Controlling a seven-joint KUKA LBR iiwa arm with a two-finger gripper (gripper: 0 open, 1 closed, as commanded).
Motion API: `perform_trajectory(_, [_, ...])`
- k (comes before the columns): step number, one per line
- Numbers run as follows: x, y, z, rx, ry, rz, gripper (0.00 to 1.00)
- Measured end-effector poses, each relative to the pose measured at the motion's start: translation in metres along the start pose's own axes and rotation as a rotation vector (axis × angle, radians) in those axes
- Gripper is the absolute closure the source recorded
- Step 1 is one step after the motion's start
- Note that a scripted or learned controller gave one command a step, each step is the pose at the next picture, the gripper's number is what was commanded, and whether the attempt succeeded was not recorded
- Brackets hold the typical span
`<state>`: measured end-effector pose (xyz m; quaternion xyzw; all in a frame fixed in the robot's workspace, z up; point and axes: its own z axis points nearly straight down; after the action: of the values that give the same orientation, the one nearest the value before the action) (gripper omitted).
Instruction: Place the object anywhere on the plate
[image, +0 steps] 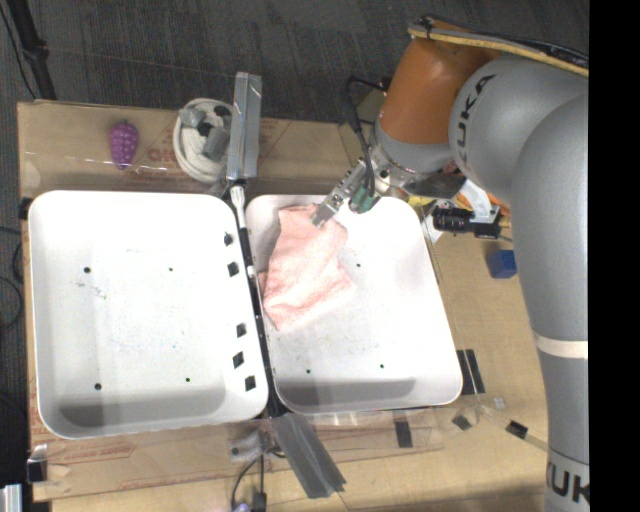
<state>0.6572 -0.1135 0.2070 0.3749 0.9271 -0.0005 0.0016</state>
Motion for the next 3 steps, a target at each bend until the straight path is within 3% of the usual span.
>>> perform_trajectory(1, [0.0, 0.001, -0.025, 0.001, 0.003, -0.003, 1.0])
perform_trajectory(3, [0.085, 0.041, -0.01, 0.001, 0.006, -0.771, 1.0])
